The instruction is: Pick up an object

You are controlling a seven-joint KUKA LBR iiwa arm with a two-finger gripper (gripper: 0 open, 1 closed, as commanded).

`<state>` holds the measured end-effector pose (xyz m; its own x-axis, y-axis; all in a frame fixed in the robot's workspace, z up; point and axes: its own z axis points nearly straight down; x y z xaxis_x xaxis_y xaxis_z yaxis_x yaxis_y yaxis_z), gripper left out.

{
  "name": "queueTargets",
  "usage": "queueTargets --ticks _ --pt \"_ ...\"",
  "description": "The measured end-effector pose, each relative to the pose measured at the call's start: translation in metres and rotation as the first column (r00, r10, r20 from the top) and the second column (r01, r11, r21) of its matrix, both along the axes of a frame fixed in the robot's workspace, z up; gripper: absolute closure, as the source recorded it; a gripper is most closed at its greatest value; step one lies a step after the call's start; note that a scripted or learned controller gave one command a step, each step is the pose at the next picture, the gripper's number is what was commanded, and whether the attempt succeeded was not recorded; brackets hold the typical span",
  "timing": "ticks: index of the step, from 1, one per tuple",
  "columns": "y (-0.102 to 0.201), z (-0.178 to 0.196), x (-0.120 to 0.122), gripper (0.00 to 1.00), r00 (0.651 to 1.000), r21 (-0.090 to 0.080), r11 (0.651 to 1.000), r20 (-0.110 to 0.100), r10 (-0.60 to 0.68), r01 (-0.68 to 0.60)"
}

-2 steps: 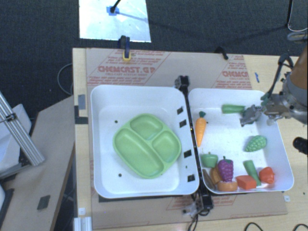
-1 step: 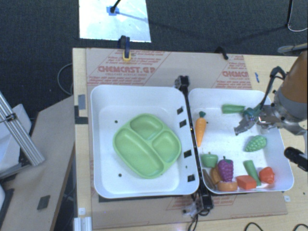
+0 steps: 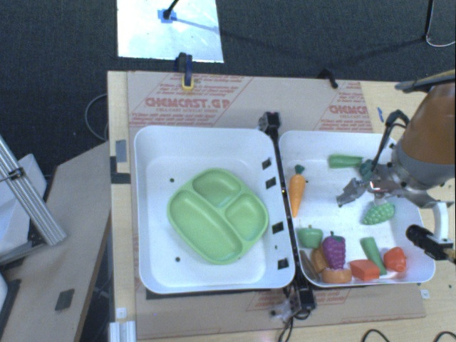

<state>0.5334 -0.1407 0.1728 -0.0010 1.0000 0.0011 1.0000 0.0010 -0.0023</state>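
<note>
The right bin (image 3: 313, 155) holds toy food: an orange carrot (image 3: 296, 192), a green cucumber (image 3: 345, 161), a bumpy light-green piece (image 3: 378, 213), a green pepper (image 3: 310, 236), purple grapes (image 3: 333, 250), a green pod (image 3: 372, 251), a red block (image 3: 364, 268) and a red tomato (image 3: 395, 260). My gripper (image 3: 350, 192) hangs over the middle of this bin, just left of the bumpy green piece and below the cucumber. Its fingers look spread with nothing between them.
The left bin (image 3: 153, 155) holds a light-green divided plate (image 3: 217, 215). A black divider with clips (image 3: 278, 191) runs between the two bins. Cardboard (image 3: 214, 102) lies under both bins. A black clamp (image 3: 185, 68) sits at the back edge.
</note>
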Motion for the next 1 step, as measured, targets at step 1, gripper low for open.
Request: queueTargets --ticks 1 --pt "-0.0013 -0.0421 0.0018 0.0 1.0 0.0 1.0 0.0 0.0 0.0"
